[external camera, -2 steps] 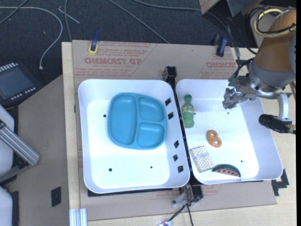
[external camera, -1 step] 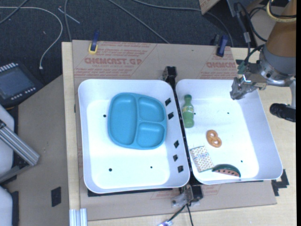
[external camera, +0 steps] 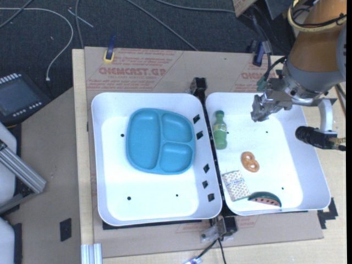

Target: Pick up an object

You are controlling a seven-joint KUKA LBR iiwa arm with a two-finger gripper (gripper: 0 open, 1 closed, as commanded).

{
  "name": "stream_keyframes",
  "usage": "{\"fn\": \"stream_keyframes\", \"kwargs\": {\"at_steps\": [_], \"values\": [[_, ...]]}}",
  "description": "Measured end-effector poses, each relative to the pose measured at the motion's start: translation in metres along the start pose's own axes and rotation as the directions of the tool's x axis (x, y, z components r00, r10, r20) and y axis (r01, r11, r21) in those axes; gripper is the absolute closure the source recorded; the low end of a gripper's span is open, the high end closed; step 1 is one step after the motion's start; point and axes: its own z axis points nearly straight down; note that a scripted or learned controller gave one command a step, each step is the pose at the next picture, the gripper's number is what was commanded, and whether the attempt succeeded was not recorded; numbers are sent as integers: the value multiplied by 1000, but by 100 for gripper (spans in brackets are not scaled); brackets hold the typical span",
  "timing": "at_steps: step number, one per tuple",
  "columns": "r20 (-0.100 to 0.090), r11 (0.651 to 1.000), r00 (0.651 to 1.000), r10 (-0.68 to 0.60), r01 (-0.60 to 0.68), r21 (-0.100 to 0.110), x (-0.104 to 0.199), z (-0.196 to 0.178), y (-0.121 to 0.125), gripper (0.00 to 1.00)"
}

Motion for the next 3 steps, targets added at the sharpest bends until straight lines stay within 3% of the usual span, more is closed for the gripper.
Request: {"fn": "stream_keyframes", "kwargs": {"at_steps": [3], "values": [[1,1000,1000,0,0,2,145,5,-40,100]]}}
